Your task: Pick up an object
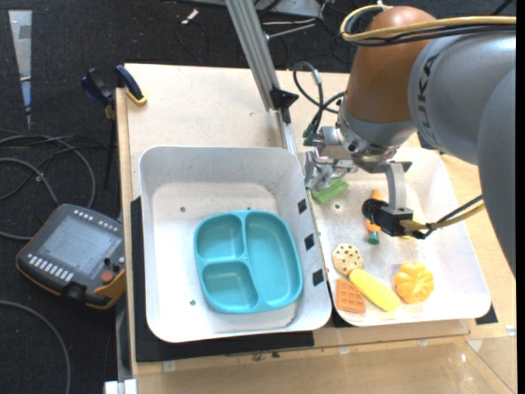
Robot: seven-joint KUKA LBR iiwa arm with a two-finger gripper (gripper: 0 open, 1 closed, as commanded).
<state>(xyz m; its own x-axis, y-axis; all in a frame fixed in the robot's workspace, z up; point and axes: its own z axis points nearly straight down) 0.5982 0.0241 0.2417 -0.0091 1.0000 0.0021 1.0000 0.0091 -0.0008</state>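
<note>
At the right bin's far left corner, tight against the wall shared with the left bin, the gripper is down over a flat green piece. That looks like the pick target.

Handling guess: small toy-food part, probably light, stiff plastic, smooth. It lies low on the bin floor, so it should be pinched across its narrow width, mid-length. The wall close by leaves little room for the finger on that side, so it could skid away or jam into the corner.

Jaws: can't tell how wide they stand; wrist and cabling block the tips. Green piece sits just under or beside them, on the floor as far as I can see, not visibly clamped. Not calling it a grasp.

Other candidates along the near edge, well apart from the gripper: cookie, waffle, yellow corn, orange pumpkin-like piece. Left bin holds a teal divided tray.
</note>
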